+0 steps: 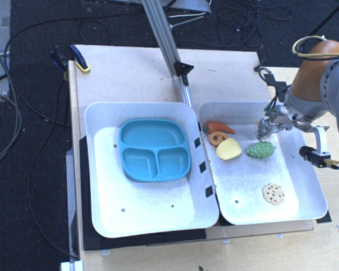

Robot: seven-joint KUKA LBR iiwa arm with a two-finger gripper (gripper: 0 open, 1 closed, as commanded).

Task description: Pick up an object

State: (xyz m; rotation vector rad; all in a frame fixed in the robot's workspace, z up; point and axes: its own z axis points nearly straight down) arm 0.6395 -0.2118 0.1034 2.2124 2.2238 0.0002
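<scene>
Sitting toward the left side of the surface (pixel 130 72), the left white bin (pixel 101 208) holds a blue divided tray (pixel 155 150) with three compartments, placed near the bin's middle and a little toward its far edge. A grey metal pole (pixel 161 27) slants down from the far edge of the surface and ends at the seam between the two bins.

Just past that seam, the right white bin (pixel 299 208) carries four small items. An orange carrot-like piece (pixel 220 128) lies near the bin's far-left corner, with an orange ring (pixel 217 138) just in front of it. A pale yellow rounded piece (pixel 229 149) touches that ring on the near side. Close beside it to the right is a green leafy piece (pixel 260 149), around the bin's middle. A round cookie with dark chips (pixel 273 193) lies apart from the others, nearer the bin's front-right corner.

The pincer (pixel 264 131) hangs directly above the far edge of the green leafy piece, seemingly close to it or touching it. Whether its tips are spread or closed cannot be told, and nothing is seen clamped in it. The grey arm (pixel 313 89) with its orange band (pixel 322 51) reaches in over the bin's right edge.
</scene>
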